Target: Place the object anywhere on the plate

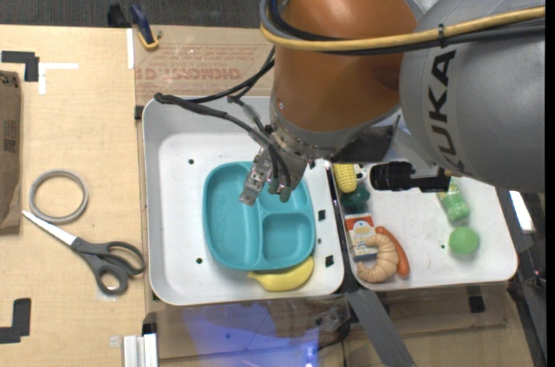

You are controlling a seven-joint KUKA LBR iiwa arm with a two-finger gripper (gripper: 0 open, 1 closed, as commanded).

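Note:
A teal divided plate (pixel 236 228) lies in the left white bin (pixel 173 209). A yellow banana (pixel 284 277) rests against the plate's front edge, partly on its rim. My gripper (pixel 266 193) hangs over the plate's upper right part, fingers apart, with teal showing between them and nothing held. The large orange and grey arm above hides the bin's back right corner.
The right bin (pixel 425 222) holds a corn cob (pixel 345 177), a green piece (pixel 355 200), a red packet (pixel 360 228), a tan pastry (pixel 375 263), a green ball (pixel 464 242) and a pale green item (pixel 453 207). Scissors (pixel 95 254) and a tape roll (pixel 58 194) lie on the bench to the left.

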